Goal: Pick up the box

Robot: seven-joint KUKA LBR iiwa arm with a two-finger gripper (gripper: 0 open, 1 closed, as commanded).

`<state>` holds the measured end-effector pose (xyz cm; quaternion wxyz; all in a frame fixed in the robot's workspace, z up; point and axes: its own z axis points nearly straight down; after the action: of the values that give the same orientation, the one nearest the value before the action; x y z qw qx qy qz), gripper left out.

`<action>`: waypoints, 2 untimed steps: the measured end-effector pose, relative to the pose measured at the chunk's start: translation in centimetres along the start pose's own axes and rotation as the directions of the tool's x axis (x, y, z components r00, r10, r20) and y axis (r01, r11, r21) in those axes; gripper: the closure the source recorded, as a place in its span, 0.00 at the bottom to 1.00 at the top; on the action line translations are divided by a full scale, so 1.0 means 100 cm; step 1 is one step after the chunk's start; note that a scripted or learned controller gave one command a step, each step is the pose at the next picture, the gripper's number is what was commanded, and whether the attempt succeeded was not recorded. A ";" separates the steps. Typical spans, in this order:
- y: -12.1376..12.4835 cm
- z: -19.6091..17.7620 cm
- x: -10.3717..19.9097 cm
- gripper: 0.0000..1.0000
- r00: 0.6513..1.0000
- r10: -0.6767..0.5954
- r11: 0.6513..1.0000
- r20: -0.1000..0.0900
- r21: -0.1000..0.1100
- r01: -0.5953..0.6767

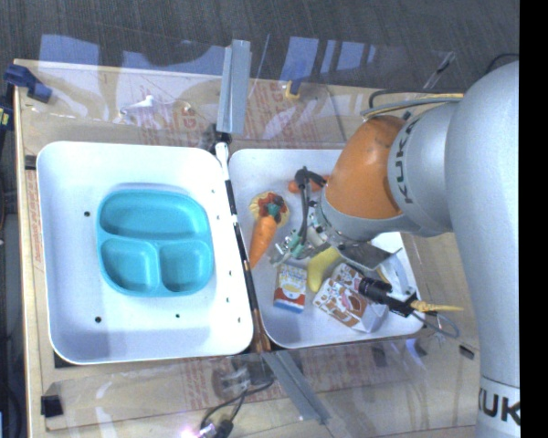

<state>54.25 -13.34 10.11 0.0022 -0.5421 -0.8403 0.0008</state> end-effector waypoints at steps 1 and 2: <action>0.000 0.000 0.000 0.00 1.000 0.000 1.000 0.000 0.000 0.000; -0.037 0.010 0.021 0.00 1.000 -0.013 1.000 0.006 -0.001 0.013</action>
<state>50.02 -12.91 9.17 -0.0004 -0.5365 -0.8439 0.0021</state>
